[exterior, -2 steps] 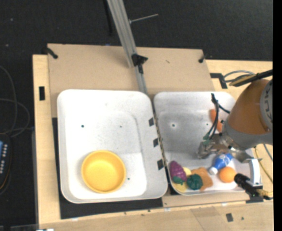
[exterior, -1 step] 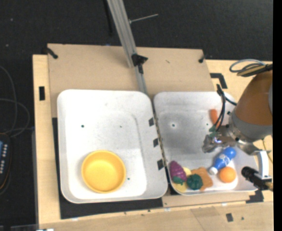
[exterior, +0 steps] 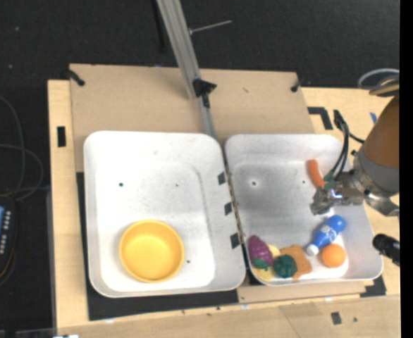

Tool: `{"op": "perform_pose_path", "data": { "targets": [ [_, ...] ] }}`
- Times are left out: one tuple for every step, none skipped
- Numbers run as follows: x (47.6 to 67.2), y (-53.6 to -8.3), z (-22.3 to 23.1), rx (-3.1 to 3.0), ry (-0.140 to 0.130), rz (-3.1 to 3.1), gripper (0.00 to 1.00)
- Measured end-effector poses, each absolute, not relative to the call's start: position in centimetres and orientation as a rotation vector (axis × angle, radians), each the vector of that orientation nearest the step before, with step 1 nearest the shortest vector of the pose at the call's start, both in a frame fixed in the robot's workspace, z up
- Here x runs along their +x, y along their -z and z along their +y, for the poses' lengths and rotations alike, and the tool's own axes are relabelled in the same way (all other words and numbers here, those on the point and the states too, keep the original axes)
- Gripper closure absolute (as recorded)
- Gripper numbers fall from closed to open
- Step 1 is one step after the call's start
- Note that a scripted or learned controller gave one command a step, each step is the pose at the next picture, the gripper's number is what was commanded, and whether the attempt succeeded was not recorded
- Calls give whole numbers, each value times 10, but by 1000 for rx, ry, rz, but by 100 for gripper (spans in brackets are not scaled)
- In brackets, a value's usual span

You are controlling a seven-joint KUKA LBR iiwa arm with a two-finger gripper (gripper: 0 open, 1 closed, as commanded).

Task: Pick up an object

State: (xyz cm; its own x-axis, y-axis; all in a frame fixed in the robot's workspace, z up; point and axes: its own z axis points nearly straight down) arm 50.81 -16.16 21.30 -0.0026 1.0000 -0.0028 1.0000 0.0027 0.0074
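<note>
Item: orange carrot-like piece point(exterior: 313, 172), lying in the right bin point(exterior: 277, 153) near its right wall, long axis running up-left to down-right. The gripper point(exterior: 325, 201) stood just below it, toward the blue-and-white bottle point(exterior: 325, 235), whether parted or closed could not be told, nothing visibly between its fingers. Judged: the piece lay just up-bin of the claw.

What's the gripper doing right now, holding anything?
Gripper: over the right bin, beside the orange carrot; grasp cannot be told.
</note>
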Motion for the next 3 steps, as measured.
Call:
{"op": "perform_pose_path", "data": {
  "targets": [
    [509,-209,-163,2217,0,2221,100],
    [510,-224,-109,2210,-6,2228,100],
    [508,-225,-47,2212,-5,2231,100]
  ]
}}
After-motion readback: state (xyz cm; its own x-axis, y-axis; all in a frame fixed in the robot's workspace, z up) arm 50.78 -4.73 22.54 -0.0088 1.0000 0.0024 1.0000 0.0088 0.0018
